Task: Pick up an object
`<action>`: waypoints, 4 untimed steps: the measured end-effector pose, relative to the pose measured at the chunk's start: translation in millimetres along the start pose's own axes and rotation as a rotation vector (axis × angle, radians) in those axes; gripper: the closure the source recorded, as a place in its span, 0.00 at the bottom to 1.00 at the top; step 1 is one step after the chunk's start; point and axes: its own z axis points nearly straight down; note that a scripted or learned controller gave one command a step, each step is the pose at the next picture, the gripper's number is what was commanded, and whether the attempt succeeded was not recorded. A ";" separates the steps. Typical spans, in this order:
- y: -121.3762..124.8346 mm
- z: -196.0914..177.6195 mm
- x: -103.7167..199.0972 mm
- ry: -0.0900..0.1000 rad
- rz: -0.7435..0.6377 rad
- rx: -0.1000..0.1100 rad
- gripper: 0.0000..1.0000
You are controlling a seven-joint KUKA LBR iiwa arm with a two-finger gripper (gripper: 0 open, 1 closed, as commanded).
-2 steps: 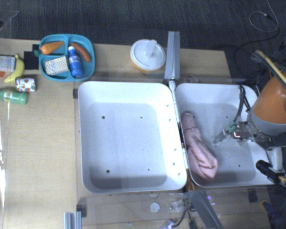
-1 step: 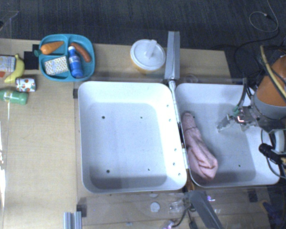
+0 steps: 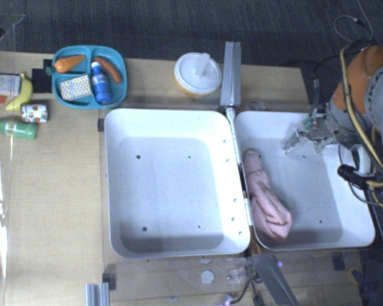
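Pink cloth (image 3: 265, 198) lies in right bin (image 3: 319, 190), along its left wall.
Gripper (image 3: 298, 140) hovers over same bin's upper part, well apart from cloth; fingers spread open, nothing betw. them. Left bin (image 3: 172, 183) sits beside; blue tray (image 3: 89, 76) w/ toy food at bench's far left.

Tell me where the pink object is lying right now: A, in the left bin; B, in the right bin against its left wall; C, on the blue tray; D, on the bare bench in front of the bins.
B: the pink object lies inside the right bin, stretched along its left wall next to the divider, apart from the gripper near the bin's upper right.
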 end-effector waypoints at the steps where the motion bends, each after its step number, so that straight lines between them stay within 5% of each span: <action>1: -18.9 -97.9 -17.0 -0.001 0.069 0.002 0.00; 2: -105.7 -121.7 0.7 0.001 0.077 0.005 0.00; 3: -112.6 -9.0 37.7 0.001 0.005 0.003 0.00; 4: -16.1 -0.7 4.4 -0.001 -0.037 -0.002 0.00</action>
